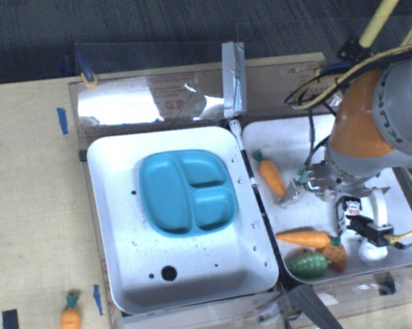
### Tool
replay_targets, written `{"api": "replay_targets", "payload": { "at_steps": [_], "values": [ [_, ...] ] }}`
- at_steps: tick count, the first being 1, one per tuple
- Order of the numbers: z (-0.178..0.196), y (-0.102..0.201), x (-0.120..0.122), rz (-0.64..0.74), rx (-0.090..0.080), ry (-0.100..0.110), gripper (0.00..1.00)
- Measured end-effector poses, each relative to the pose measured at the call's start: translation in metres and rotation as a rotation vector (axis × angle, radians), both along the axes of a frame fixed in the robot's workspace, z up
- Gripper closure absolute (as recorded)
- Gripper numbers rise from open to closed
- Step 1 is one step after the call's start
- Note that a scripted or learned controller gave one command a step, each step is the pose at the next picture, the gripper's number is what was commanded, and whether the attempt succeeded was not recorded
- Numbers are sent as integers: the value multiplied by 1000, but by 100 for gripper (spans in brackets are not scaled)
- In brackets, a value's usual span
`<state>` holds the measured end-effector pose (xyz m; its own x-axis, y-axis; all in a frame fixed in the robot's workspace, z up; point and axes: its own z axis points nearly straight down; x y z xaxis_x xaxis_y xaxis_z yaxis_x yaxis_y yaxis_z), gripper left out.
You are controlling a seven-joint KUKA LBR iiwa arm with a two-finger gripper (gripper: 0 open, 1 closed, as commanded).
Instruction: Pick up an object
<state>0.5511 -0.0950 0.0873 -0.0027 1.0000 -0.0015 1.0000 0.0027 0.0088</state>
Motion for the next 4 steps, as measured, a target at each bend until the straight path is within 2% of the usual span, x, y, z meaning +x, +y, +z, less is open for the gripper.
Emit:
{"api": "replay_targets", "payload": {
  "at_steps": [1, 2, 3, 4],
  "values": [
    [102, 92, 47, 71, 5, -2, 0],
    [98, 37, 58, 100, -2, 6, 0],
    [62, -80, -15, -36, -1, 14, 0],
    [0, -94, -16, 15, 0, 4, 0]
  ]
}}
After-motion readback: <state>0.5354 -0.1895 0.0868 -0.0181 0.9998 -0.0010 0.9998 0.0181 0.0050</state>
